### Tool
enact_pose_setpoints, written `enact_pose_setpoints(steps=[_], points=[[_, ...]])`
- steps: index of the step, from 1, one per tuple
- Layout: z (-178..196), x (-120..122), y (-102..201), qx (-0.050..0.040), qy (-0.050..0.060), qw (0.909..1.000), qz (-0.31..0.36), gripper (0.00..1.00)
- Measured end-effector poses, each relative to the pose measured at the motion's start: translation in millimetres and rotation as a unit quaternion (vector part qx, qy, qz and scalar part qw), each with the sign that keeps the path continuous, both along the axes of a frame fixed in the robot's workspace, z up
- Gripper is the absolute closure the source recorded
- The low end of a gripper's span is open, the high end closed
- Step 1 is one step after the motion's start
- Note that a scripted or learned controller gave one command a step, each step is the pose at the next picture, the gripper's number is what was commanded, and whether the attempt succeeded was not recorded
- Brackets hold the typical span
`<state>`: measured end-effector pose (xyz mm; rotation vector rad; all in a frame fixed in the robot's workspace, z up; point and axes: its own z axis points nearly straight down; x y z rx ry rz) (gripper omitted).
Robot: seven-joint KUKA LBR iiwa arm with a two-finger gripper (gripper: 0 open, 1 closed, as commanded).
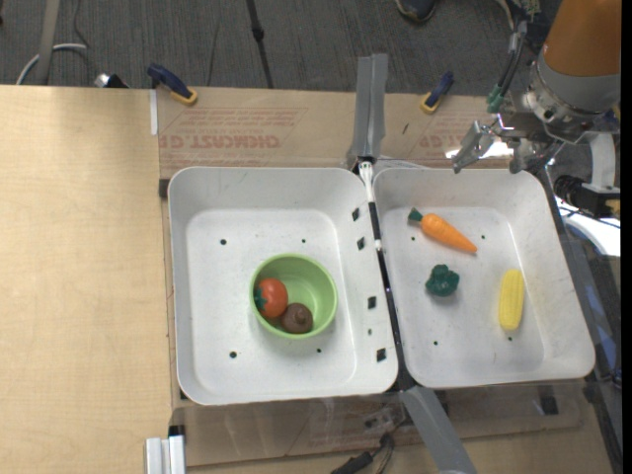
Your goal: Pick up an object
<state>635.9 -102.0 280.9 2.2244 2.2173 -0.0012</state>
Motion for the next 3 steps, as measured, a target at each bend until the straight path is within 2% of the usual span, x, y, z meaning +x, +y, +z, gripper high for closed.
enact_pose_setpoints(steps=[1,2,3], points=[[-91,22,107,-0.0001,0.002,0.9965,-0.084,0.00],[-81,23,261,-0.0003,0.001,0.9747,-0.223,0.00],[-191,-17,320,-0.0013,0.002,0.9484,-0.317,0.00]])
